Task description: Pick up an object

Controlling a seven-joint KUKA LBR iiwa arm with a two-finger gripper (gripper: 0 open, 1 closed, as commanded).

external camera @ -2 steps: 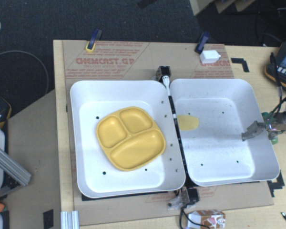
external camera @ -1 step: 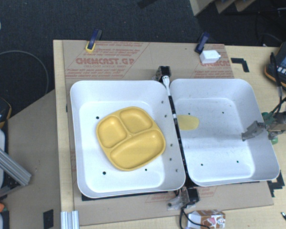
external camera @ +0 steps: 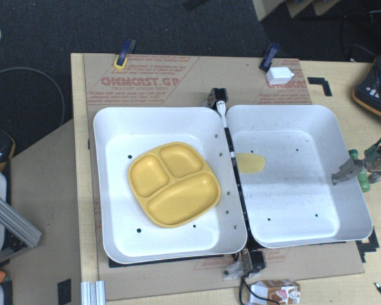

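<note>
The left bin (external camera: 108, 170) holds the yellow plate (external camera: 173, 184), centre left of the frame. A small yellow piece (external camera: 250, 163) lies in the right bin (external camera: 330, 122). The gripper (external camera: 354, 170) sits at the right edge; whether its fingers are spread, I cannot tell. Best to descend over the plate's rim and pinch there.

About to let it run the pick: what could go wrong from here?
1. The gripper sits at the right bin's right wall, so a descent there may clip the rim.
2. The plate in the left bin is wide and shallow, likely hard to pinch.
3. The yellow patch looks flat; fingers may slide over it.
</note>
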